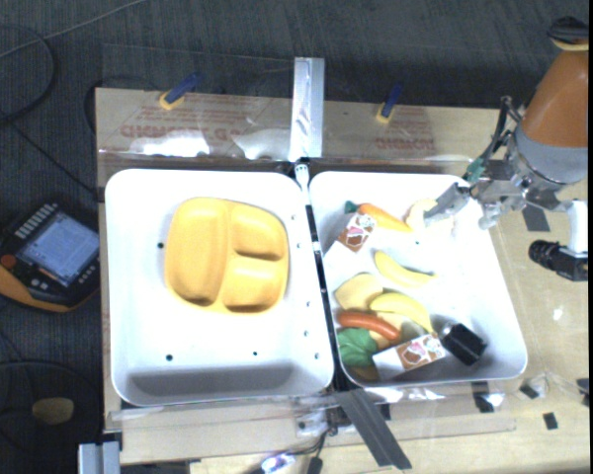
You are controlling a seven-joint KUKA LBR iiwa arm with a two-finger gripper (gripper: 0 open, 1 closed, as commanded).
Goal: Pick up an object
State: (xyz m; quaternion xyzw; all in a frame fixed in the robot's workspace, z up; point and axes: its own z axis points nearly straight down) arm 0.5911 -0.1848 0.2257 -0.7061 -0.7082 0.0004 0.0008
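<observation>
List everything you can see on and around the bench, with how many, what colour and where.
bins: two, white, side by side on the bench.
divided plate: one, yellow, left bin.
carrot: one, orange, right bin, far side.
bananas: two or so, yellow, right bin, middle.
small cartons: two, white and red, right bin, one far, one near.
sausage: one, red, right bin, near side.
green item: one, right bin, near corner.
black block: one, right bin, near right.
handheld device: one, orange and grey, floor at left.
clamps: two, blue and yellow, far bench edge.
arm: one, grey and orange, right.
gripper: one, over the right bin's far edge.
</observation>
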